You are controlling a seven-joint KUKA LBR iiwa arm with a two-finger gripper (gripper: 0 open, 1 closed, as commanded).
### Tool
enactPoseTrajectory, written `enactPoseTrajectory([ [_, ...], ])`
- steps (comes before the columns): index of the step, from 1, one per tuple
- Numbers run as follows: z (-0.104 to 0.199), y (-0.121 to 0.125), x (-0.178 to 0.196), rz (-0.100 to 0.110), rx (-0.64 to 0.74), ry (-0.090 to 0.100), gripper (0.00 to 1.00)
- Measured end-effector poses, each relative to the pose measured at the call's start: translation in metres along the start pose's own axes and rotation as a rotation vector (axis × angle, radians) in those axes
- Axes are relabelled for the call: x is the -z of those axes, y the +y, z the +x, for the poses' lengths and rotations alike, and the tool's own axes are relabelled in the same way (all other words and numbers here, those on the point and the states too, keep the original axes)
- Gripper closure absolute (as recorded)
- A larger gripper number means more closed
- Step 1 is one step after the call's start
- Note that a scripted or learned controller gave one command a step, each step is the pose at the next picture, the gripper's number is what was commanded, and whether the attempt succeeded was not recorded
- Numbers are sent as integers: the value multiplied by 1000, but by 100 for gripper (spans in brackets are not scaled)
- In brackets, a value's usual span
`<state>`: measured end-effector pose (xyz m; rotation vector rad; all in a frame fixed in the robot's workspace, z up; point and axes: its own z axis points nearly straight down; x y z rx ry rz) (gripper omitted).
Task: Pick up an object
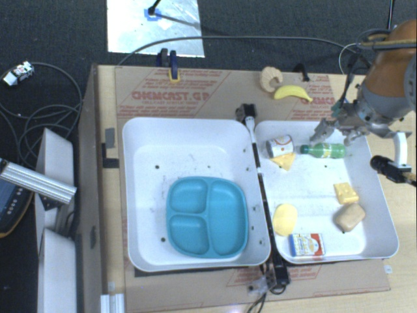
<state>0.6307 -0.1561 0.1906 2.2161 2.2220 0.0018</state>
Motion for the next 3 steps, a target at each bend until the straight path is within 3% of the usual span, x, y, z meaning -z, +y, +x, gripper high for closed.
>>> enactPoseTrajectory([
  [1, -8, 25, -82, -11, 2, -3, 0],
  [2, 40, 34, -102, -1, 0, 0, 0],
  [3, -45, -11, -63, 0, -1, -2, 0],
])
